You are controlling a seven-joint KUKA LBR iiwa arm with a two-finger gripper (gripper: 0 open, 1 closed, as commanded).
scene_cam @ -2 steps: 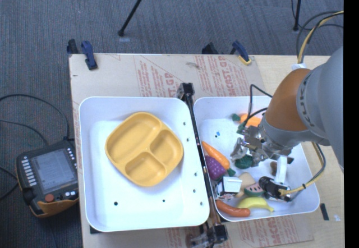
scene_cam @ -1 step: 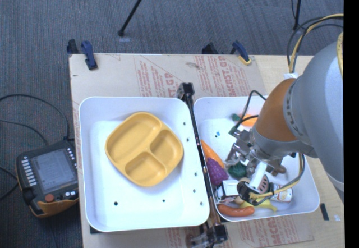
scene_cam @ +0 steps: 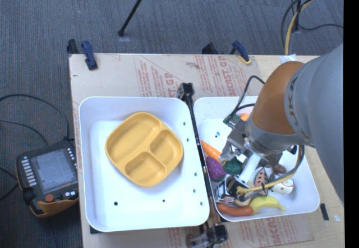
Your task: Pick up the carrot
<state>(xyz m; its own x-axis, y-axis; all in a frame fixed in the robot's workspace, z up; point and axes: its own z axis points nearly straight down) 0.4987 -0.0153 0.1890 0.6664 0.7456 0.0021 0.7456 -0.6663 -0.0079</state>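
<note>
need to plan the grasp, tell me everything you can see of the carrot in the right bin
The carrot is a small orange toy, smooth like plastic, tapered, lying flat and slanted near the right bin's left wall. Its narrow end points up-left; its lower-right end is hidden under the gripper, which sits right over it. A purple item lies just below, close or touching. Whether the carrot is gripped cannot be told.

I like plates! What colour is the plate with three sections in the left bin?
Yellow; the divided plate shows in the camera view.
</note>
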